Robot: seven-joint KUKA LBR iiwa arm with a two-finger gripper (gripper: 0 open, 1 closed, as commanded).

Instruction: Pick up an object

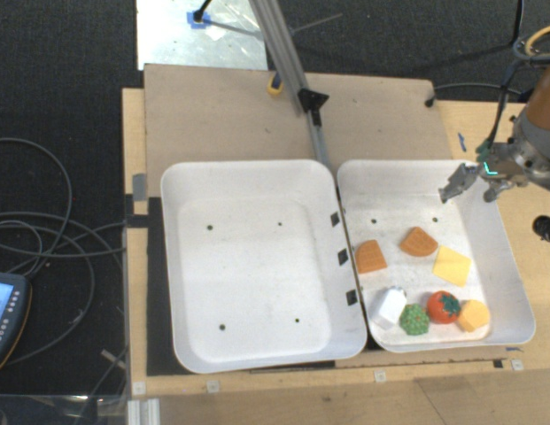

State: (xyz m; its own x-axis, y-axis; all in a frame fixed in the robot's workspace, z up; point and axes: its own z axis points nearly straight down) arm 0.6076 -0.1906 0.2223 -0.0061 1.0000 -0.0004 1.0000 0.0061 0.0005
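Observation:
The right bin (pixel 407 184) holds several small items: an orange wedge (pixel 371 257), an orange-brown piece (pixel 419 243), a yellow block (pixel 453 266), a white block (pixel 390 306), a green lumpy piece (pixel 414 320), a red tomato-like piece (pixel 444 307) and a yellow-orange cube (pixel 474 315). My gripper (pixel 474 187) hovers over the bin's far right corner, above and to the right of the items. Its fingers stand apart, open, with nothing between them.
The left bin (pixel 248 264) sits beside the right one, with black clips along the shared edge. A grey pole (pixel 283 42) slants across the bench's far side. Cables and a tablet (pixel 7 312) lie on the floor at left.

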